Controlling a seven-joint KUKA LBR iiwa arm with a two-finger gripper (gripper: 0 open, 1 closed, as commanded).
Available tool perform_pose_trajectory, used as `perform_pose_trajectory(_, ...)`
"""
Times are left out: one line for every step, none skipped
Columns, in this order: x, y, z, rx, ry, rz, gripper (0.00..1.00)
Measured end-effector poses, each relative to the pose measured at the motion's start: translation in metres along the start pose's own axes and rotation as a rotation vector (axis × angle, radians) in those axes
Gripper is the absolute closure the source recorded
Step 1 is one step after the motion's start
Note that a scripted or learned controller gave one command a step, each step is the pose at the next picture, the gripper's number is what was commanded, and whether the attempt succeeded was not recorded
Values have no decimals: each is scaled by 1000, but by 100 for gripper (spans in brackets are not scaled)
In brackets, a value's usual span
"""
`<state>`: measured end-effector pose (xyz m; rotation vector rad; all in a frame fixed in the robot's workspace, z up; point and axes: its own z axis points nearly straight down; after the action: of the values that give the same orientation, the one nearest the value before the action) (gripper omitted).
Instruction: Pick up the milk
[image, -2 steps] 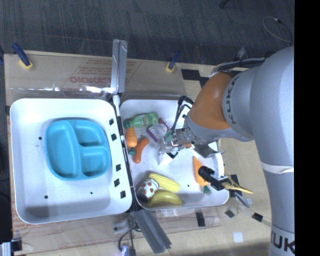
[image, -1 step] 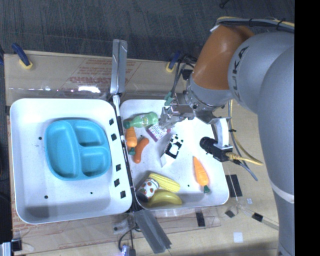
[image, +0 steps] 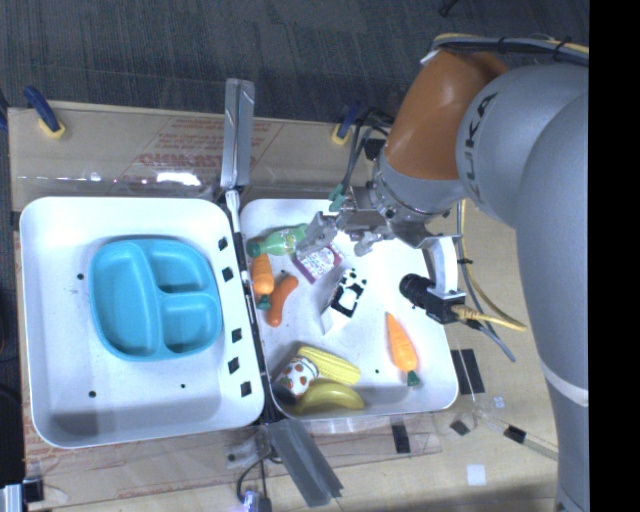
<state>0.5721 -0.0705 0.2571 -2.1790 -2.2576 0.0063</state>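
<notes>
The milk (image: 345, 296) is a small white carton with black patches, lying tilted in the middle of the right bin (image: 440, 395). My gripper (image: 338, 238) hangs over the upper part of that bin, just above and slightly left of the milk. A pinkish-white packet (image: 316, 263) sits right under the gripper's left side, between it and the milk. I see no part of the milk inside the gripper.
The right bin also holds a green bottle (image: 275, 241), two small carrots (image: 262, 276) at the left wall, a larger carrot (image: 401, 345), corn (image: 330, 364), a banana (image: 326, 399) and a round spotted toy (image: 296, 375). A blue divided tray (image: 157, 296) lies in the left bin (image: 60, 400).
</notes>
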Motion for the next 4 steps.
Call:
perform_pose_trajectory(-39, 25, -5, 0, 0, 8, 0)
perform_pose_trajectory(-44, -33, -59, -1, 0, 24, 0)
perform_pose_trajectory(-55, -38, 116, 3, 2, -68, 0)
perform_pose_trajectory(-65, -26, 149, -17, -6, -150, 0)
